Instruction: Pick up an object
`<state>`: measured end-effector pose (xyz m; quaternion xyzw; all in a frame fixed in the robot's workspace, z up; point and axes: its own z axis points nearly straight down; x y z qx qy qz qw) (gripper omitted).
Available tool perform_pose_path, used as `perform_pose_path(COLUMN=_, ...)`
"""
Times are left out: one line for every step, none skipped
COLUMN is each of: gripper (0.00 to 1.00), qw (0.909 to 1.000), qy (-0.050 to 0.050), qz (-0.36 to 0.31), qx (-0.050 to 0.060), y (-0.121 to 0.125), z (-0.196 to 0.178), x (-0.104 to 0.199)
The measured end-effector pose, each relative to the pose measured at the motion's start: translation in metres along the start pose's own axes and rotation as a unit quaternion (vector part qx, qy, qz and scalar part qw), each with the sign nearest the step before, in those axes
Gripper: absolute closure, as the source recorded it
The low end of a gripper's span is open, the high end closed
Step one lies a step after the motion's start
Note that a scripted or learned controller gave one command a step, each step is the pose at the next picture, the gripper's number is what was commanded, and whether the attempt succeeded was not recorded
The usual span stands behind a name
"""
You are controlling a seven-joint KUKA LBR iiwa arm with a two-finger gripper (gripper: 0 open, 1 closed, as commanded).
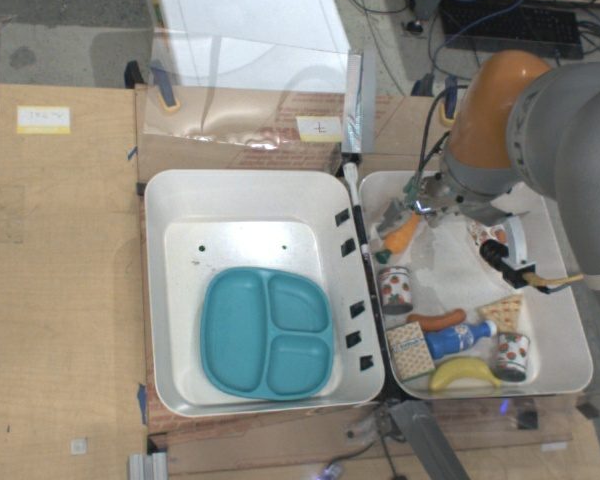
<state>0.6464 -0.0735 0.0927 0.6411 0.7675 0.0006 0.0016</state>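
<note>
Gripper (417,208) positioned low over right bin's (578,353) upper left, just above carrot (403,234); finger opening cannot be told. Banana (464,373), sausage (436,320), blue bottle (458,339) seen near front. Teal tray (267,331) seen in left bin (165,268).

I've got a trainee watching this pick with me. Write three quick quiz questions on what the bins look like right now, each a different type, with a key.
1. True or false: the teal divided plate lies in the left bin.
2. Multiple choice: at the near edge of the right bin, the banana lies closest to which item? A) the blue bottle B) the carrot C) the teal divided plate
3. Fill in: the gripper is over the ____ corner of the right bin, near the carrot.

Key
1. True.
2. A. The blue bottle lies just behind the banana; the carrot is at the bin's far end.
3. Far left, next to the divider between the bins.
</note>
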Motion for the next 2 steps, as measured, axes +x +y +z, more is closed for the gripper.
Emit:
perform_pose_path(gripper=1.00, qw=1.0000, qy=-0.001, qz=-0.001, qx=-0.001, y=0.001, z=-0.011, x=0.000)
perform_pose_path(gripper=1.00, qw=0.9999, qy=0.000, qz=-0.010, qx=-0.001, y=0.016, z=-0.116, x=0.014)
